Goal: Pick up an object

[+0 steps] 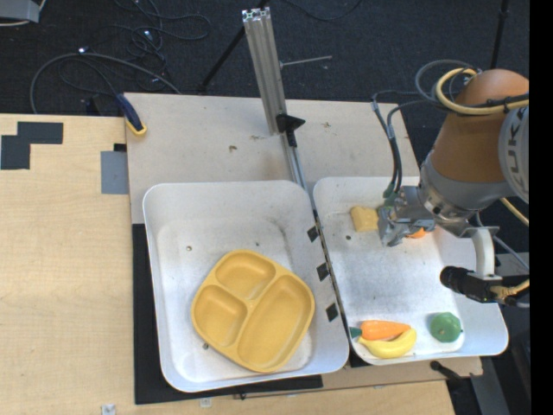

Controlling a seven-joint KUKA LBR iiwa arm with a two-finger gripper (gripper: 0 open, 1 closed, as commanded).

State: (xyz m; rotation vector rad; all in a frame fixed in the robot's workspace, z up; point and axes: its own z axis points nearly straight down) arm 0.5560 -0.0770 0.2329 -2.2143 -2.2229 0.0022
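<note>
The bench is a pale, scuffed board with a few dark specks on it, and two shallow white plastic bins sit side by side on top. The left bin has greyish smudges across its floor and holds a yellow three-compartment plastic tray, lying flat toward the near side. The right bin has the small stuff: a pale yellow block up near its far edge, an orange carrot-shaped toy lying right on top of a yellow banana-shaped toy at the near edge, and a round green toy just to the right of those two.

The grey arm with the orange dome comes in from the right, and its gripper is down low in the right bin, just beside the pale yellow block, on its right. There's a bit of orange peeking out right at the gripper, but I honestly can't tell what it is, or whether the jaws are open or closed on anything.

Around the bench: a light wood tabletop on the left with grey and black patches, a silver aluminium post standing up behind the bins, and dark carpet with loose black cables at the back.
</note>
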